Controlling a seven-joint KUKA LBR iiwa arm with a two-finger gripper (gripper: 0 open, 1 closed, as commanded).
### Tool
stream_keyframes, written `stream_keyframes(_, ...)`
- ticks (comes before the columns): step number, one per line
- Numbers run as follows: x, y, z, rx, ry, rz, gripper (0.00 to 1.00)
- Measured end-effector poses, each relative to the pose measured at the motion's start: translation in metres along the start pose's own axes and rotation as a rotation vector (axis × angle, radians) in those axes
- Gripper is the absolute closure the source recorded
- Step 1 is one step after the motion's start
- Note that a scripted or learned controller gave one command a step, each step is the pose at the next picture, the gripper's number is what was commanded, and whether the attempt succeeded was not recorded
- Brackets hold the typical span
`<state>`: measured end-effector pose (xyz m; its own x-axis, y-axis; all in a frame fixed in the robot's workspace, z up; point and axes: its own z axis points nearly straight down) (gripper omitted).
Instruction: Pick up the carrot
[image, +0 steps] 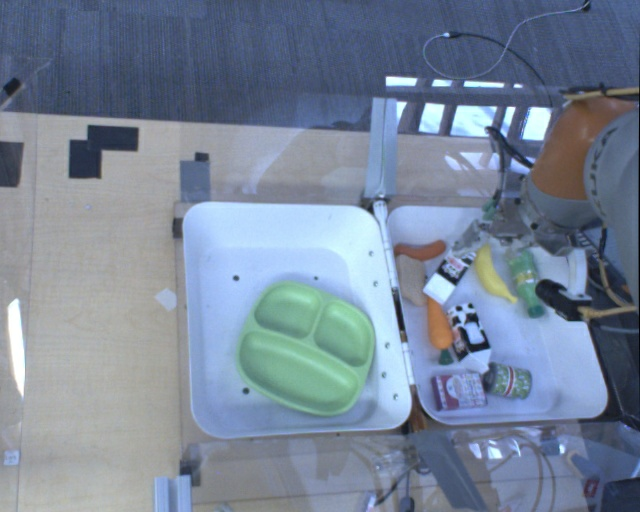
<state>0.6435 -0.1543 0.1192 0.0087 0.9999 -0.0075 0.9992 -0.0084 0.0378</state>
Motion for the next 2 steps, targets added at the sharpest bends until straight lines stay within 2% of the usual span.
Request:
stream_keyframes(1,0.055,-0.016,0.010,-0.019,-0.005,0.157,0.00)
stream_keyframes(2,0.153,-0.041,-0.026,0.039,0.017,0.195,0.00)
